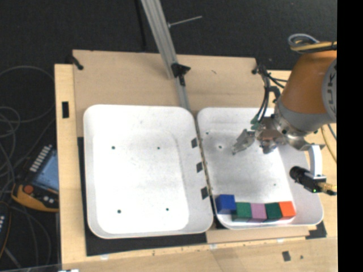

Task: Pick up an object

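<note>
Gripper (245, 142) with fingers spread apart and holding nothing, up over the middle of the right bin (218, 123), far from the blocks (256, 210) lined up at 6 o'clock by the wall, so may bump that wall or grab two.

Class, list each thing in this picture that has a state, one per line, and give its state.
Gripper: above the right bin's floor, holding nothing that shows.
Blue block: resting at the right bin's near edge, left end of the row.
Green block: in the row, untouched.
Pink block: in the row.
Dark green block: in the row.
Orange block: right end.
</note>
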`<move>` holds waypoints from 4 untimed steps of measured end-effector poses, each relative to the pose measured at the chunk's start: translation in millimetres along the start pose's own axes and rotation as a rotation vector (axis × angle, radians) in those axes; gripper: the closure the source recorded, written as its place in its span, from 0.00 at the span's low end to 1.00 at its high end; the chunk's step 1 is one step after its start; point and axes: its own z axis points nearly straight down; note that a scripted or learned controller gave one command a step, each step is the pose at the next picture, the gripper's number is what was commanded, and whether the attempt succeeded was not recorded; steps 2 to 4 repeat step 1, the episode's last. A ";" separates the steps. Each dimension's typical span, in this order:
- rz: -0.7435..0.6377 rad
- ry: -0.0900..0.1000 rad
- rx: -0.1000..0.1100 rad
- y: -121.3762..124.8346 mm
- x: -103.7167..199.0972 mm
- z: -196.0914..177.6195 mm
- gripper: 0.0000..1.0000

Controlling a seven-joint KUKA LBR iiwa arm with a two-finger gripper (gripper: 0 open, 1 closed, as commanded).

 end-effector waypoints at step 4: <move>-0.002 -0.005 -0.004 5.7 -55.1 -48.3 0.00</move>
